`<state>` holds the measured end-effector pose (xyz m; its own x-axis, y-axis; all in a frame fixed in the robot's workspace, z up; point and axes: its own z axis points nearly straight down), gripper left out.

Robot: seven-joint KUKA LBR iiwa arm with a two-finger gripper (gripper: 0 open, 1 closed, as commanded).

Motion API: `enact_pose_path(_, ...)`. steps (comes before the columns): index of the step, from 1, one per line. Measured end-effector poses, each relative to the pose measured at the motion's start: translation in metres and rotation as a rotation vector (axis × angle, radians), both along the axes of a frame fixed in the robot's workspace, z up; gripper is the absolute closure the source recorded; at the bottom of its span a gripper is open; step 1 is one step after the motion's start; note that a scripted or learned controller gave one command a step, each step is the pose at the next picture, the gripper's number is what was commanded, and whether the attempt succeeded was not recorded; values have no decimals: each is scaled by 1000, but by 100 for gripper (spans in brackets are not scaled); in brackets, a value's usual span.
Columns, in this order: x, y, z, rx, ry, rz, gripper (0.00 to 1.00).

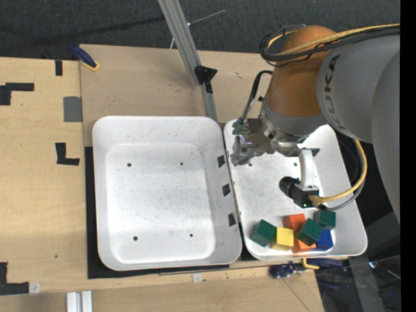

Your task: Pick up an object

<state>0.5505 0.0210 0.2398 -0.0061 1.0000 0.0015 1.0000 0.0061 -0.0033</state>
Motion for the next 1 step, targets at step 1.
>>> enact_pose_path(1, -15, 49, -13, -1, 1, -1, 100)
